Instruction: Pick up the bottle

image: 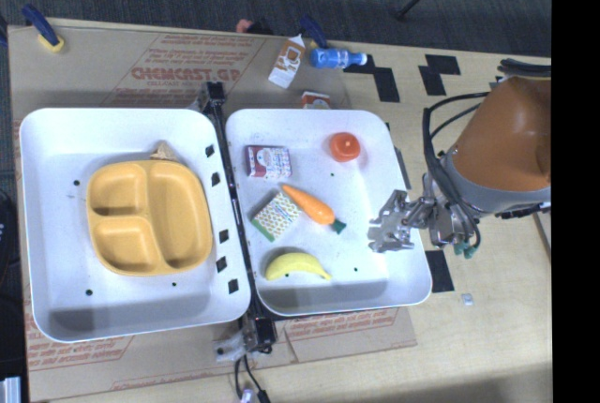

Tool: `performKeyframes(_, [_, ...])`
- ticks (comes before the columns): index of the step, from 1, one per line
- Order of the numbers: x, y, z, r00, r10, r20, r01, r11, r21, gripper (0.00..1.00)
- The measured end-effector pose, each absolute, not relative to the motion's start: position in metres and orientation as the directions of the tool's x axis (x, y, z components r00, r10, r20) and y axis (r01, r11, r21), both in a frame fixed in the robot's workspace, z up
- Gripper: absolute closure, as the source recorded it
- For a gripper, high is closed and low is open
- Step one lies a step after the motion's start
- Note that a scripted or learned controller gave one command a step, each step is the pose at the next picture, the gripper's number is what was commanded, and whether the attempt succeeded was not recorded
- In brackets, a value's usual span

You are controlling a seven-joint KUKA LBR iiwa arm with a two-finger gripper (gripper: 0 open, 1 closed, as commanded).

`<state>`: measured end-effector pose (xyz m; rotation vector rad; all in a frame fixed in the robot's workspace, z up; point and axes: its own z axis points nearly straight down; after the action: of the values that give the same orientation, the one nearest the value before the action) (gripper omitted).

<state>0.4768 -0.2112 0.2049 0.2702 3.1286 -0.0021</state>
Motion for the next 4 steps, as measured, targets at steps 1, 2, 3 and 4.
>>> performKeyframes(1, [0.477,-0.137,0.172,-1.000,0.026,0.002,0.026,1.000,0.000,1.00])
performKeyframes(2, [0.477,-0.179,0.187,-0.998,0.065,0.000,0.065,0.998,-0.001,1.00])
performKeyframes(3, [0.477,-0.211,0.203,-0.971,-0.240,-0.001,-0.239,0.971,-0.001,1.00])
performKeyframes(4, [0.486,-0.167,0.206,-0.864,-0.504,0.001,-0.504,0.864,0.001,1.00])
